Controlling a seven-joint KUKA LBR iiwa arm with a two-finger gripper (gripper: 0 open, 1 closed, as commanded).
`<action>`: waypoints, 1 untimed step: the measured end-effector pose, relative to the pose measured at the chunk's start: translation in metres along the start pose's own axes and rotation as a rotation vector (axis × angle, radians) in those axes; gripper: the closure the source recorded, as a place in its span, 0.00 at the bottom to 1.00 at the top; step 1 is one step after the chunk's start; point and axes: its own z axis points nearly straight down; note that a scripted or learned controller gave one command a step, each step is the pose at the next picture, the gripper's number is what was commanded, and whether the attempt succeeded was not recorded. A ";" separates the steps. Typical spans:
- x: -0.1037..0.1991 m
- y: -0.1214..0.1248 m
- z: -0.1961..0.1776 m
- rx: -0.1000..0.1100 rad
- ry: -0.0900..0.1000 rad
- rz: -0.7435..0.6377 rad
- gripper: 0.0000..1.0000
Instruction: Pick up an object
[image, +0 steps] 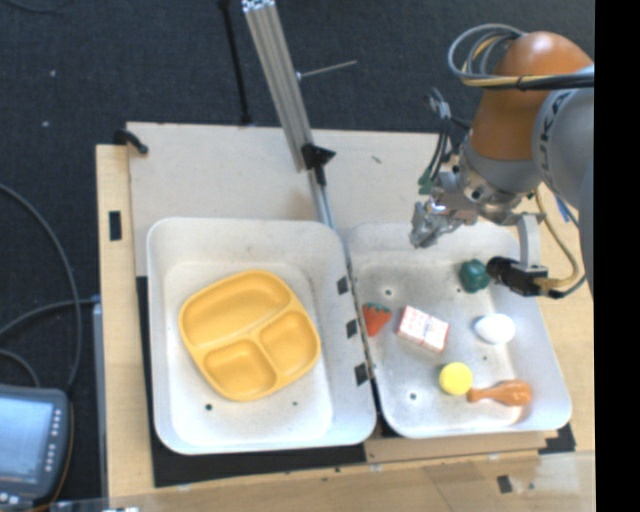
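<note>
At the lower left corner of the frame a grey screen device sits off the edge of the surface, with dark cables looping across the carpet above it. The left bin holds a yellow divided tray lying flat, its three compartments facing up. A slanted metal rail runs from the top centre of the frame down to the seam between the two bins. The right bin holds the loose objects: an orange-red strawberry-like piece close to its left wall, a pink and white block just right of that, a yellow ball lower down, and an orange carrot-shaped toy beside the ball toward the lower right. A white egg-like object lies above the carrot, and a dark green object rests near the bin's upper right. The tool hangs over the upper part of the right bin, apart from all the objects; whether it is open or closed cannot be made out. The arm's orange band fills the upper right.
</note>
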 end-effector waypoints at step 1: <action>0.052 0.016 -0.009 -0.002 0.001 -0.001 1.00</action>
